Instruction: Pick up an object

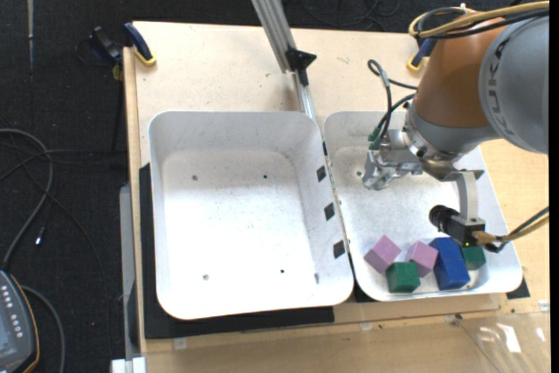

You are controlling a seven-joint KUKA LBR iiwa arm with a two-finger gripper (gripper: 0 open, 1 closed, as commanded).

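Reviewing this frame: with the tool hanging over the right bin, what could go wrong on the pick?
1. The blocks are packed together: green block, blue block and two purple blocks touch, so a descent may jam or scatter them.
2. They lie by the right bin's near wall, away from the tool, which may close on nothing.

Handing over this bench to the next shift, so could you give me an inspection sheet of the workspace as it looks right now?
Surface: wooden bench bearing the left bin and the right bin.
Job's things: two pink blocks, green block, blue block, clustered at the right bin's near end.
Clutter: yellow-handled clamp at the bench's far-left corner.
Grippers: end effector over the right bin, away from the blocks.
Cables: yellow cable over the arm; black leads on the floor.
Surroundings: dark carpet, metal rail.
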